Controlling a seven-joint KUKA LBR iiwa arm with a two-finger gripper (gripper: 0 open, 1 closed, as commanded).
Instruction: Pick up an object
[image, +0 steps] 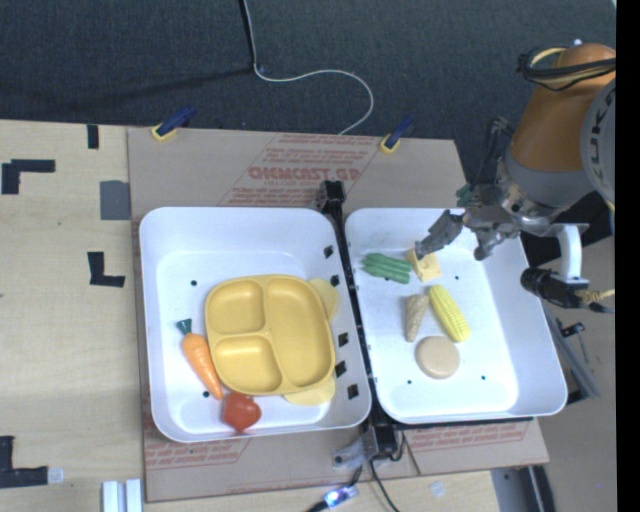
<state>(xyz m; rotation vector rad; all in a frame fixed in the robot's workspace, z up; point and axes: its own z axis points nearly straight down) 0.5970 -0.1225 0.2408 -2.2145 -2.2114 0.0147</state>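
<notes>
Spread wide, end effector (462, 243) hovers in right white bin (520, 330) above small yellow cheese wedge (427, 266), beside green bean pod (386, 266).

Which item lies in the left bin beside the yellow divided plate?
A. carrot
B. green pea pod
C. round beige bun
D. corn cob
A: the carrot lies against the left side of the yellow divided plate in the left bin.

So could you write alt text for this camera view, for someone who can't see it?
A grey and orange robot arm's pincer hangs open over the right bin, above a green pod, cheese, corn and a beige disc. The left bin holds a yellow tray, carrot and tomato.
</notes>
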